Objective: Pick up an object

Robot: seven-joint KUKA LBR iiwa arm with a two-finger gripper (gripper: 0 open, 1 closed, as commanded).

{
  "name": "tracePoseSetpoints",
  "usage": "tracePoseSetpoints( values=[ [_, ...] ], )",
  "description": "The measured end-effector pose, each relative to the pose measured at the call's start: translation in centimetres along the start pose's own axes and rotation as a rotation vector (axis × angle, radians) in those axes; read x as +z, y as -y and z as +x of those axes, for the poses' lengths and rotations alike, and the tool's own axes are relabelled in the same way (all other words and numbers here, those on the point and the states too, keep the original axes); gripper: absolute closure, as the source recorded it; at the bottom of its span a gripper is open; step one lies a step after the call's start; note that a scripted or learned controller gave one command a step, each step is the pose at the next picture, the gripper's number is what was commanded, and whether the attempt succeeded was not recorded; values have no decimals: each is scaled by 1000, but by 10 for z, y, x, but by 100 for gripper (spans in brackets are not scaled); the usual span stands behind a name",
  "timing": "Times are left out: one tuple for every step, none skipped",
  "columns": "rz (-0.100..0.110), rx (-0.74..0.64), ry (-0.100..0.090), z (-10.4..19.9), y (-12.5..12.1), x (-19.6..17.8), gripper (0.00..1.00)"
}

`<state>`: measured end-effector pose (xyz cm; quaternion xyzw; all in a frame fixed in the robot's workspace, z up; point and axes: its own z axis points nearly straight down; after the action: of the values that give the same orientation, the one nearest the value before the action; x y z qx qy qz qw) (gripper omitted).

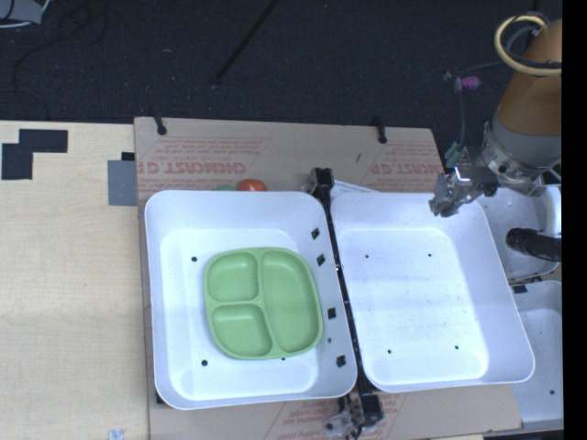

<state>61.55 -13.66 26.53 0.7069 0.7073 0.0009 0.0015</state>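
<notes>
Looking down, we saw two white bins side by side on a brown board [275, 159]. A green tray [263, 302] with three parts lay flat in the left bin [174, 246]. The gripper [449, 200] hung over the far right corner of the right bin [495, 337], well apart from the tray. We could not tell if it was open or closed. We saw nothing held in it. A small red thing [250, 186] peeked out just behind the left bin's far wall.
</notes>
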Motion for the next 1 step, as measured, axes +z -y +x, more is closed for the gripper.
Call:
tracePoseSetpoints(
  values=[
    [8,-2,-2,44,14,2,100]
  ],
)
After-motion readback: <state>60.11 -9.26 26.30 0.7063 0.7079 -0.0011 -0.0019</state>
